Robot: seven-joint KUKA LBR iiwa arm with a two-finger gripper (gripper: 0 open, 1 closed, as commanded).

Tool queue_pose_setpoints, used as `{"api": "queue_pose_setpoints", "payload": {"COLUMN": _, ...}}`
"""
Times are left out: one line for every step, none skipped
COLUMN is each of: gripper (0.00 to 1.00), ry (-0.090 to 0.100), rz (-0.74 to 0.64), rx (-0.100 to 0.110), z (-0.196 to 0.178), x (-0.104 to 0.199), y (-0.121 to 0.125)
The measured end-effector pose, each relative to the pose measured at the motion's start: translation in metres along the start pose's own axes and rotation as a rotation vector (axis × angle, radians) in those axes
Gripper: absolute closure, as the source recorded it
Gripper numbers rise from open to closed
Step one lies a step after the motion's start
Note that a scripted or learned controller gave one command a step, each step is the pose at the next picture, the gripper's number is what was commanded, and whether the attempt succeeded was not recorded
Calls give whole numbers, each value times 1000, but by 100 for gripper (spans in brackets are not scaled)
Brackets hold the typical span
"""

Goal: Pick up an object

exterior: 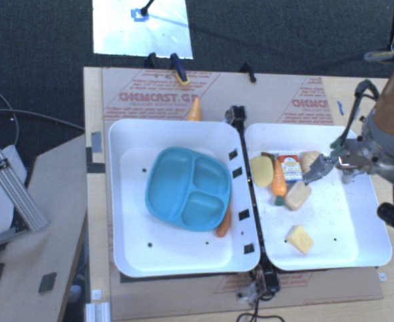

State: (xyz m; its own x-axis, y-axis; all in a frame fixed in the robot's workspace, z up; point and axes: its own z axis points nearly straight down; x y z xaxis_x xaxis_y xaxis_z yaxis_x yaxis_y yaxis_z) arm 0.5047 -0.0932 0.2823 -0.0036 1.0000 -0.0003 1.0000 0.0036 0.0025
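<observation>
The right bin (358, 240) holds a cluster of toy food near its upper left. There is a yellow rounded piece (261, 171), an orange carrot (279, 178), a small red and white box (291, 167), a beige bread-like piece (309, 158) and a tan block (297, 196). A yellow cheese wedge (300, 239) lies apart, lower down. My gripper (315, 172) reaches in from the right and hovers over the cluster's right side, between the beige piece and the tan block. I see nothing held in it.
In the left bin (126, 180) lies a blue divided plate (187, 188), with a second carrot (223, 224) at its lower right edge. Another orange piece (194, 109) rests on the cardboard behind the bins. A black divider clip strip (242, 180) runs between the bins.
</observation>
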Motion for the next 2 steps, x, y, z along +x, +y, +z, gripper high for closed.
{"api": "queue_pose_setpoints", "payload": {"gripper": 0, "ry": 2, "rz": 3, "rx": 11, "z": 100, "x": 1, "y": -20}}
{"api": "queue_pose_setpoints", "payload": {"gripper": 0, "ry": -2, "rz": 8, "rx": 1, "z": 202, "x": -62, "y": -19}}
